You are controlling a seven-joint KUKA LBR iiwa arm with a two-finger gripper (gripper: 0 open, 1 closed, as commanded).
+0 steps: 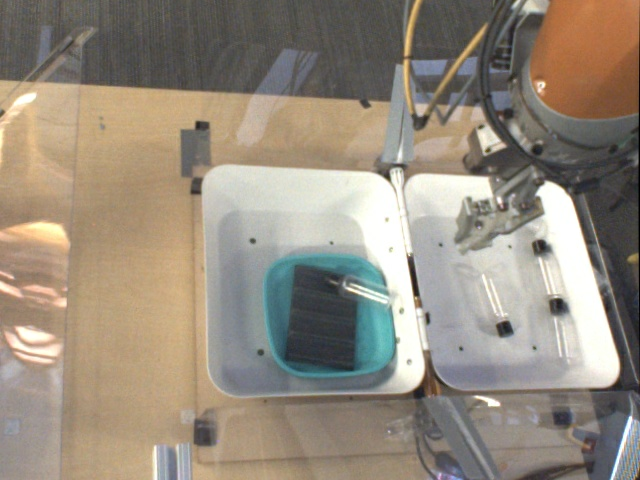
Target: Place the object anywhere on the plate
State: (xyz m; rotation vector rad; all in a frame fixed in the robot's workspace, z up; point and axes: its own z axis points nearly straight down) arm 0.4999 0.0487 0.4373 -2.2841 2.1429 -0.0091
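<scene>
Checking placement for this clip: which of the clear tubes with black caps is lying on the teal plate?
The clear tube at the teal plate's upper right, resting against the black ridged block. The other tubes lie in the right white bin.

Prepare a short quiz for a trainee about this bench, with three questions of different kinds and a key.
1. True or false: the teal square plate sits in the right white bin.
2. Multiple choice: what lies on the plate together with the dark ribbed rectangular block? A) a clear tube with a dark cap B) a yellow cable C) a red ball
3. Fill in: the end effector hangs over the ____ bin.

Key
1. False; it is in the left white bin.
2. A; the tube rests across the block's upper right corner.
3. Right; other clear tubes lie there on the floor.
</scene>
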